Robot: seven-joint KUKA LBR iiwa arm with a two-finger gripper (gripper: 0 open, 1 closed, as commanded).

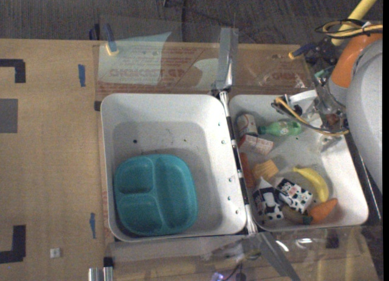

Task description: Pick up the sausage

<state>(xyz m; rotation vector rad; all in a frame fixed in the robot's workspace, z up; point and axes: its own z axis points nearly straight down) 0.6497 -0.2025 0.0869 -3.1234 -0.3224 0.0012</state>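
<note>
— Well, whereabouts of the sausage?

— Down in the right bin, lying lengthwise against the wall shared with the left bin, just beside a yellow wedge (reddish-brown, and hard to make out in full).

— And relative to the gripper?

— Well apart. Hangs over the far right corner of that same bin, below the orange band, tangled in cables. Cannot tell whether wide or narrow.

— Between the two?

— Toward the back, a green bottle and a small carton. Toward the front, a banana, a carrot and cow-patterned packs.

— Open room?

— Some bare white floor mid-bin, between bottle and banana. Tight at the sausage itself: wall on one side, wedge on the other. Far more bare floor over in the left bin, behind a teal divided plate sitting at its near end.
</note>
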